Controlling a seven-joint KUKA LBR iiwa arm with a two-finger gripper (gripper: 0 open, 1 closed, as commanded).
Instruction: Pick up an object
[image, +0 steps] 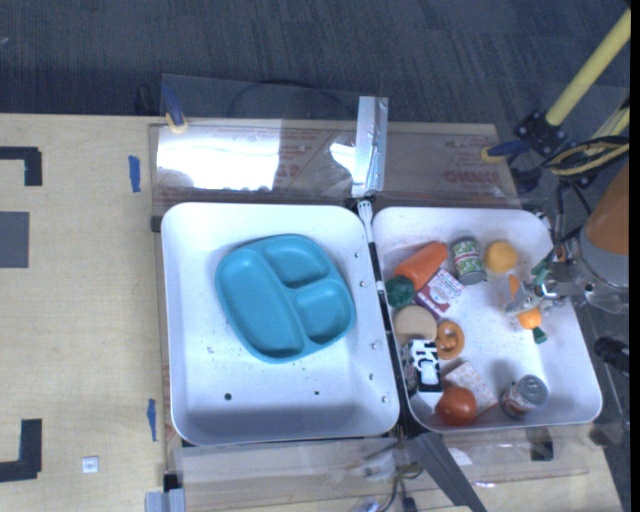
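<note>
The right bin (575, 345) holds several toy foods. Among them are an orange carrot-shaped piece (420, 262), a small green-labelled can (466, 257), a yellow-orange ball (501, 257), a red and white packet (441, 290), a bread roll (414, 322), a pretzel (450, 340), a black and white item (426, 365), a red tomato (457, 405) and a silver can (524, 393). My gripper (548, 282) hangs low at the bin's right side, just above a small orange carrot with a green tip (530, 321). Nothing is seen held in it.
The left bin (190, 380) carries a blue divided plate (286, 295). A dark green piece (400, 291) lies by the divider between the bins. The arm's orange band (610, 215) rises at the right edge, with cables and a yellow pole (590, 65) behind.
</note>
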